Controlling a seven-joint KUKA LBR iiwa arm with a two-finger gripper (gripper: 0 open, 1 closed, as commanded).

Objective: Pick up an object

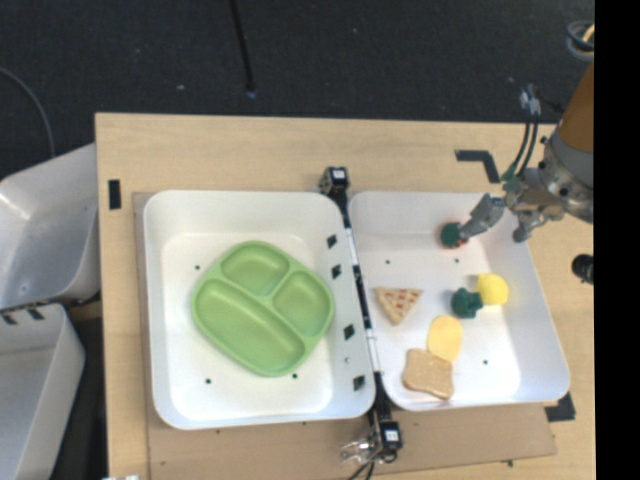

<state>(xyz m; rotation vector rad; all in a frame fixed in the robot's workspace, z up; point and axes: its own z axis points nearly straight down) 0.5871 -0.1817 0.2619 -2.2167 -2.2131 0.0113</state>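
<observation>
Looking down on the surface [230, 153], I see two white bins side by side. My left bin [160, 388] holds a green divided plate [262, 308], lying flat near its middle. My right bin [535, 368] holds the small items: a pizza slice [398, 303] near the divider, a piece of toast [429, 374] toward the near edge, a pale yellow piece [446, 337] touching the toast's upper side, a bright yellow piece [492, 289] with a dark green piece [465, 303] just beside it, and a dark green and red item [453, 235] near the far wall. The gripper [508, 220] sits over the right bin's far right corner, fingers spread apart, nothing between them. One finger tip is just beside the green and red item.
</observation>
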